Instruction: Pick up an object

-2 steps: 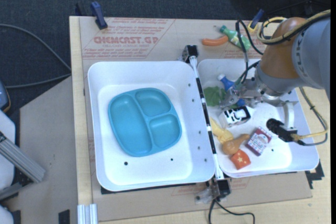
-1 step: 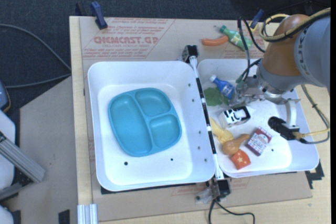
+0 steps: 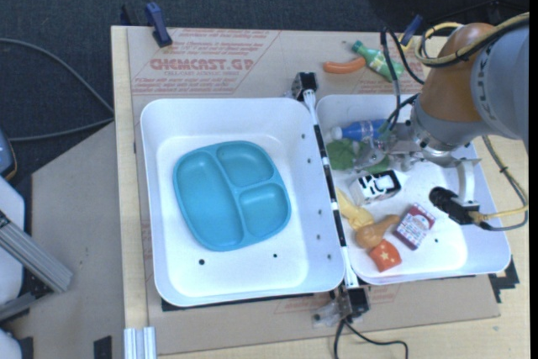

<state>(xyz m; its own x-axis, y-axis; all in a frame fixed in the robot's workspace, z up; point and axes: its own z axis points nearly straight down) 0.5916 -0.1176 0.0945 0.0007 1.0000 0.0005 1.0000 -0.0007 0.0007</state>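
Note:
My gripper (image 3: pixel 376 152) hangs low over the upper left part of the right bin (image 3: pixel 483 252), at the end of the grey arm with its orange band (image 3: pixel 450 84). Just under and left of it lie a green object (image 3: pixel 340 154) and a clear bottle with a blue label (image 3: pixel 357 130). Directly below the gripper sits a black-and-white object (image 3: pixel 378 185). Further toward the front lie a yellow piece (image 3: pixel 353 213), a tan piece (image 3: pixel 380 228), a red piece (image 3: pixel 385 256) and a maroon packet (image 3: pixel 414 227). Nothing can be seen held.
The left bin (image 3: pixel 160 130) holds a blue divided plate (image 3: pixel 233 193). Behind the right bin, on the cardboard bench, lie an orange item (image 3: pixel 343 67) and a green item (image 3: pixel 374 59). A blue clamp (image 3: pixel 157 23) sits at the bench's back left corner.

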